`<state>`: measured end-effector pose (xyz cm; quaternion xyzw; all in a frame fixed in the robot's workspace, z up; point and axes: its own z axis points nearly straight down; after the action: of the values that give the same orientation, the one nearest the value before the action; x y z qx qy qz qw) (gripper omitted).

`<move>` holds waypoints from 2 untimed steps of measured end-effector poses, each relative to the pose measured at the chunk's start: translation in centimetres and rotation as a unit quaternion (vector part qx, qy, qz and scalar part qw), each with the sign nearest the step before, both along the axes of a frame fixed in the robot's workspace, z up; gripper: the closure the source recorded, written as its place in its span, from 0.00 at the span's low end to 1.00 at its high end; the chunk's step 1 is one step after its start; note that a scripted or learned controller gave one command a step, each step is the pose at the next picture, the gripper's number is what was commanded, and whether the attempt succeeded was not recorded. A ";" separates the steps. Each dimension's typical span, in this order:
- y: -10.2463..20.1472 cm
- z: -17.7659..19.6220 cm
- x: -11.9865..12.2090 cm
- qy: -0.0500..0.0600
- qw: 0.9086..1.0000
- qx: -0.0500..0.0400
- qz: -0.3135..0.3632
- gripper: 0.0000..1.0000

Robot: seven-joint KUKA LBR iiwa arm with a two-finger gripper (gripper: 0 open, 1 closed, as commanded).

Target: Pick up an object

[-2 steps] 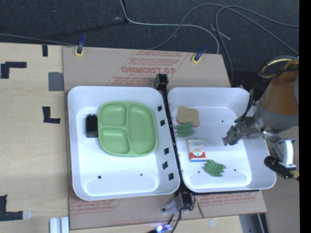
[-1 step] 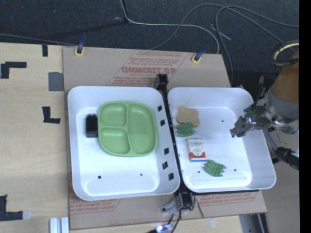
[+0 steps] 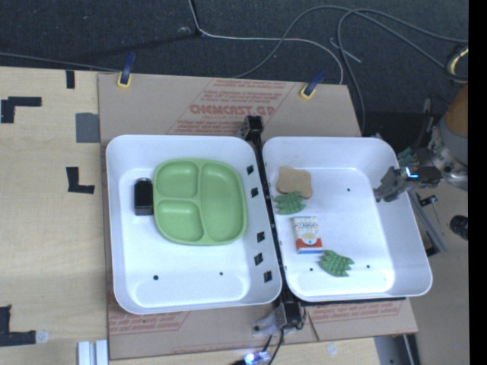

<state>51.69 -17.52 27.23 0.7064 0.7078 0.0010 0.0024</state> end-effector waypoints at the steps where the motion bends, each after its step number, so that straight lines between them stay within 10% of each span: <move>1: 5.3 -1.7 0.7 0.003 1.000 0.001 0.002 1.00; 2: 10.5 -1.2 1.6 0.003 1.000 0.002 0.003 1.00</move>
<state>53.24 -7.01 26.08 0.7046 0.7096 0.0004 -0.0006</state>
